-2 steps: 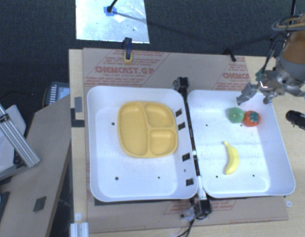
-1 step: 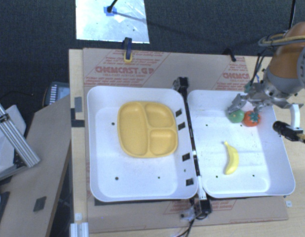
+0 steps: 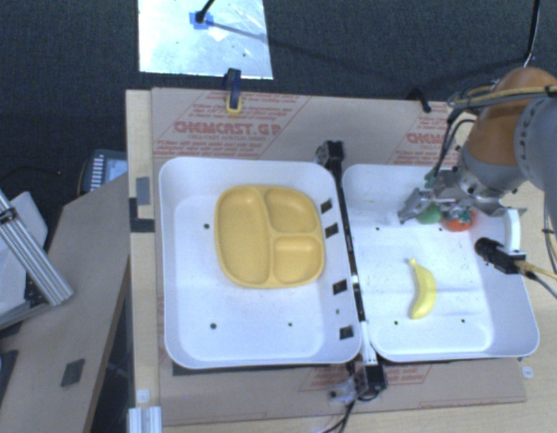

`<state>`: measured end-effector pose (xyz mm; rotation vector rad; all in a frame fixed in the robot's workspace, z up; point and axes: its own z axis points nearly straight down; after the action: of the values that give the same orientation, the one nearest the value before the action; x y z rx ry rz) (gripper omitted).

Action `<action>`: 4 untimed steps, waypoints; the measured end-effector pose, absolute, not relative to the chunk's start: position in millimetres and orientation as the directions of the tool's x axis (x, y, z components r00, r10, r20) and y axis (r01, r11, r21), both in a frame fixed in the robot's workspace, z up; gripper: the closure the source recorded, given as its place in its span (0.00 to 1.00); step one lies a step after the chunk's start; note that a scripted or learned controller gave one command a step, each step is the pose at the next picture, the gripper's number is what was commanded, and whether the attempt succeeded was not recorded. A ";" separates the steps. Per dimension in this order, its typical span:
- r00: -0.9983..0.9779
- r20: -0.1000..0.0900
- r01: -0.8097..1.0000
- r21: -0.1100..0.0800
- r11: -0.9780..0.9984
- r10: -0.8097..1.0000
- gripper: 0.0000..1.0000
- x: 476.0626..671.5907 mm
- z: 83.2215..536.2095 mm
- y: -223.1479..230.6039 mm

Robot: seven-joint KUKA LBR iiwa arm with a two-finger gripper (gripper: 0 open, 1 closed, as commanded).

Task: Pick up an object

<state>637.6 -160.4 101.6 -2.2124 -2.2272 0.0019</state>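
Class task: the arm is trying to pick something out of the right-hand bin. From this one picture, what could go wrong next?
1. The gripper sits low at the right bin's far side over small red and green things, partly hidden; it might close on nothing.
2. The banana lies apart, nearer the front, so it could be missed altogether.

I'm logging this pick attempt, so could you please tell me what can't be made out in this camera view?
- Gripper: too small and cluttered to tell whether it is open or shut.
- Red and green object beneath the gripper: partly covered by the wrist, so its identity and any contact are unclear.
- Arm: cut off by the right edge.

The banana and yellow tray show plainly.
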 end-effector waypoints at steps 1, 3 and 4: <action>-0.007 -0.001 1.000 -0.001 0.007 1.000 1.00 638.4 115.4 -162.0; -0.007 -0.003 1.000 0.009 0.007 1.000 1.00 645.8 246.3 -164.9; -0.007 -0.001 1.000 0.004 0.007 1.000 1.00 646.8 249.9 -164.8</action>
<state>646.8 -164.8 249.9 -2.2161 -2.2318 -0.0029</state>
